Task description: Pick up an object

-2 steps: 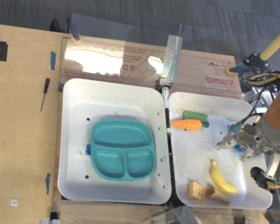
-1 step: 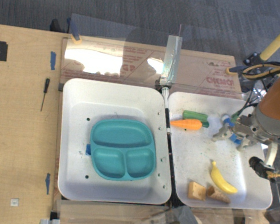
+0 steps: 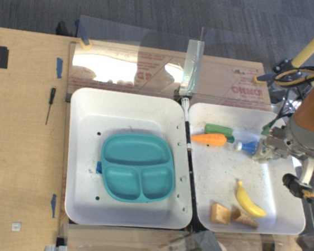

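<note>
While the claw (image 3: 268, 151), its opening impossible to judge, hangs in the right bin (image 3: 213, 173), the banana (image 3: 248, 200) lies well below.

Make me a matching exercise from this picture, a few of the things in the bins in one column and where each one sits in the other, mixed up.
Things:
1. teal tray
2. banana
3. carrot
4. bread pieces

Places:
A. right bin, by the divider near the far edge
B. right bin, at the near edge
C. middle of the left bin
D. right bin, just beyond the bread

Pairs: 1-C, 2-D, 3-A, 4-B
</note>
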`<state>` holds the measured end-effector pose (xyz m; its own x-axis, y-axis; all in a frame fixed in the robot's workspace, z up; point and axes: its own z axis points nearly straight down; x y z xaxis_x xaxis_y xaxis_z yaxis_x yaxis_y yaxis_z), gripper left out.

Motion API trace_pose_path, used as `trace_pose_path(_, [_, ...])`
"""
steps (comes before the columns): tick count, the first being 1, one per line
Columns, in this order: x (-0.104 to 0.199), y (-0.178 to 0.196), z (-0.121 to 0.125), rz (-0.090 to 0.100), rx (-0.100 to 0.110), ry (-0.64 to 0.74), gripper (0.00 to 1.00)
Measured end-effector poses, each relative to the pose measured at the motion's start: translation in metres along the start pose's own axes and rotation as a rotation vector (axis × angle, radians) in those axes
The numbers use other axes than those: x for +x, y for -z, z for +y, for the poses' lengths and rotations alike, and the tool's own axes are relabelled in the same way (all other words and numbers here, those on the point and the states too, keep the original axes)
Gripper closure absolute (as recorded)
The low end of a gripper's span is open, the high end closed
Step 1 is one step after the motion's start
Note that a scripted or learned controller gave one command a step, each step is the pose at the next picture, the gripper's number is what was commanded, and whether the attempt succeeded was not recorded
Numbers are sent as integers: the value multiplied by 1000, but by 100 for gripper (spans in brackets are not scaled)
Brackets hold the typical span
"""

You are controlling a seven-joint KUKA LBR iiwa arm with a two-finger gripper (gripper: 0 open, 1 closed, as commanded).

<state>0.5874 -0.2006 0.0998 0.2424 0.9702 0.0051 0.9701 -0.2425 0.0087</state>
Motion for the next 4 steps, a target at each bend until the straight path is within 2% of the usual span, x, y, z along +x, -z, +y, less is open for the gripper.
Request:
trace_pose_path(1, [2,-1,0,3,3,2,0])
trace_pose_path(2, [13,-13,58,6,7,192,0])
trace_pose_path(3, [10,-13,61,11,12,204,0])
trace_pose_path(4, [8,-2,61,5,11,206,100])
